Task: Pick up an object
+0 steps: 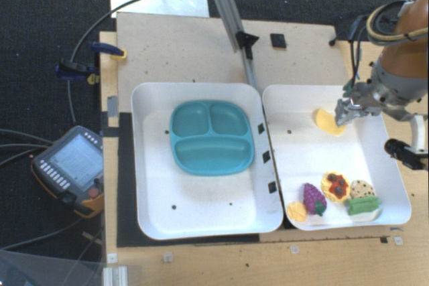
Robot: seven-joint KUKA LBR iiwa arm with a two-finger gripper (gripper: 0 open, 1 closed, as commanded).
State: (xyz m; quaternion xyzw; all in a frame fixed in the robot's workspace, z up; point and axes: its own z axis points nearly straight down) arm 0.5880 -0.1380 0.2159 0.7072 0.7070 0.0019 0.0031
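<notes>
Dark carpeted floor beneath a bench [201, 50] bearing two white bins. Left bin [154, 211]: one teal divided plate [212, 137]. Right bin [395, 211]: one gripper [346, 114] low over one yellow piece [328, 122] at far centre; five small toy foods [333, 197] clustered near edge. Cannot tell finger state.

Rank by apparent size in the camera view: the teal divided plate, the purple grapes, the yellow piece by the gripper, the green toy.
1. teal divided plate, by far largest.
2. yellow piece, purple grapes and green toy: all look alike, too close to rank; the gripper partly covers the yellow piece.
</notes>
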